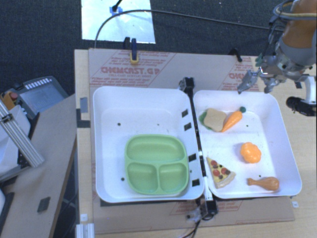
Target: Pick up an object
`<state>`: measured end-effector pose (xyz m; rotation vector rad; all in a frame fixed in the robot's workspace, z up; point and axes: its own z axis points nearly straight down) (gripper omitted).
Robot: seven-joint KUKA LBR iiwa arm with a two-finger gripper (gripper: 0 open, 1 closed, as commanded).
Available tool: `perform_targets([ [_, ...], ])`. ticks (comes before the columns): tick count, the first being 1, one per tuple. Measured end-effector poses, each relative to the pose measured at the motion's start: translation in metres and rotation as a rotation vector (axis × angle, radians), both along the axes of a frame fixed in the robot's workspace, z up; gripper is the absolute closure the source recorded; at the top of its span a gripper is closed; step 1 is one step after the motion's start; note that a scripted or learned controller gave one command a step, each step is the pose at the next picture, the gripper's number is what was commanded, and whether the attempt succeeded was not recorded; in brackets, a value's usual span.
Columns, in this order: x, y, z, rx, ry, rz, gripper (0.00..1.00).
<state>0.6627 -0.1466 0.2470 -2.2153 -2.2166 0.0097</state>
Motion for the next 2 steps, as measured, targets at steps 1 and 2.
perform_targets([
  [1,0.002,0.000,0.008,-0.002,-0.012,0.002,0.00],
  [2,0.004,0.004,-0.054,-0.001,-0.008,0.003,0.00],
])
